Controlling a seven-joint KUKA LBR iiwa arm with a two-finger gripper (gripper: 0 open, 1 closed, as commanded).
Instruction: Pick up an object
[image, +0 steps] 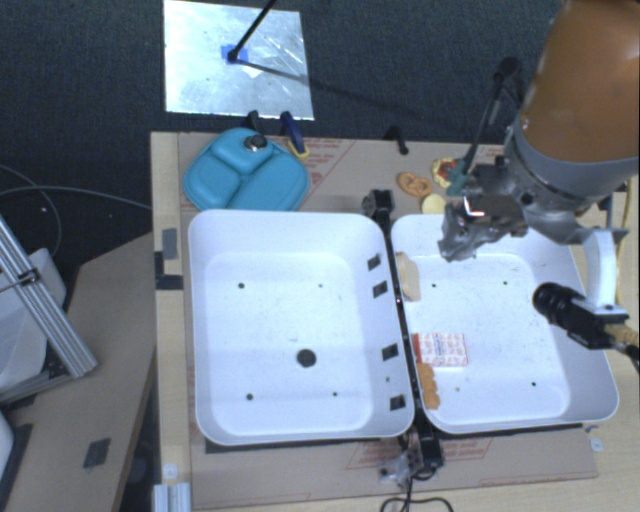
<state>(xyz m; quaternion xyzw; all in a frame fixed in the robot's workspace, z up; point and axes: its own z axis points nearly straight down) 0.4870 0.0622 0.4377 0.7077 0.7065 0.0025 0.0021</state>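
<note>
Claw hangs over the far edge of the right bin; its opening cannot be told. Nothing is seen held. The packet lies near the divider, with the biscuits touching. A centred, vertical descent on the packet is advised, clear of the wall.

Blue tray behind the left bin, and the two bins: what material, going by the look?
Blue tray: likely moulded plastic, smooth and semi-gloss, judging by its rounded compartments and soft highlights. Left bin and right bin: probably thin formed plastic, matte white, with rounded corners and rolled rims. Painted metal can't be ruled out.
</note>
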